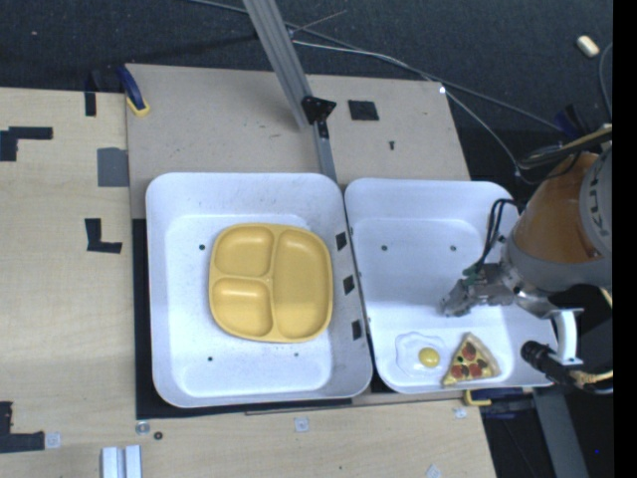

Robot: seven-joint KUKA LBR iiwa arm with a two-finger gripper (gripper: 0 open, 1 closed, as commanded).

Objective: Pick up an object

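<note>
A toy fried egg [419, 353] lies flat at the front of the right bin [418, 217]. Right beside it, toward the bin's front right corner, lies a toy pizza slice [470, 359]. My gripper [460, 300] hangs low over the right bin's floor, just behind and above these two toys, apart from both. Nothing shows between its dark fingers. The arm comes in from the right, its orange band [552, 222] above the wrist.
The left bin [179, 267] holds a yellow divided plate [271, 283] with three compartments. A slanted metal pole [284, 48] rises behind the bins. Cables run across the dark floor at the back.
</note>
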